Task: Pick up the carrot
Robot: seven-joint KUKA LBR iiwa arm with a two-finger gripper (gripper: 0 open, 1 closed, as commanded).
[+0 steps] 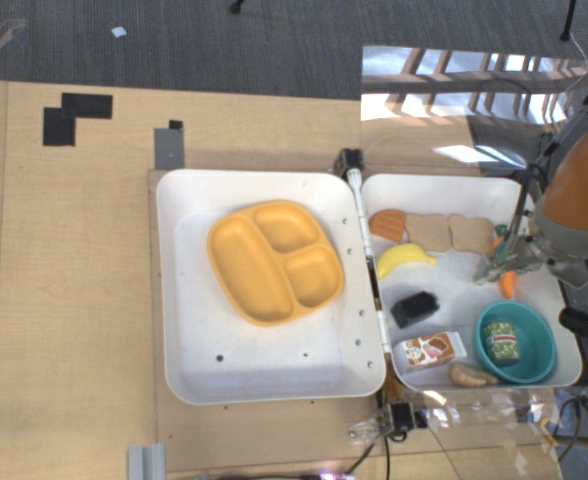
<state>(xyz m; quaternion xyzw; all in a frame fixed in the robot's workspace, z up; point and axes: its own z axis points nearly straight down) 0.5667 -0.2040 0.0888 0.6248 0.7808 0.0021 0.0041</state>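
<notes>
You see the gripper (501,266) low in the right bin (474,190), at its right side. Its fingers are too small and blurred here, so you cannot tell if they are apart or together. The carrot (509,284) lies just below the fingertips, a small orange piece that touches them or nearly so; you cannot tell whether it is between them.

Around this point the right bin holds many things. A teal bowl (515,341) stands near the carrot, toward the front right corner, with something patterned inside. To the left of the gripper lie a banana (404,260) and, below it, a black object (414,307). Along the back wall you see a reddish-brown piece (388,225) and two tan bread-like pieces (449,233). At the front wall lie a small printed packet (432,349) and a brownish item (470,374).

The left bin (189,368) holds a yellow divided plate (274,261) with three compartments, and it sits tilted near the middle.
</notes>
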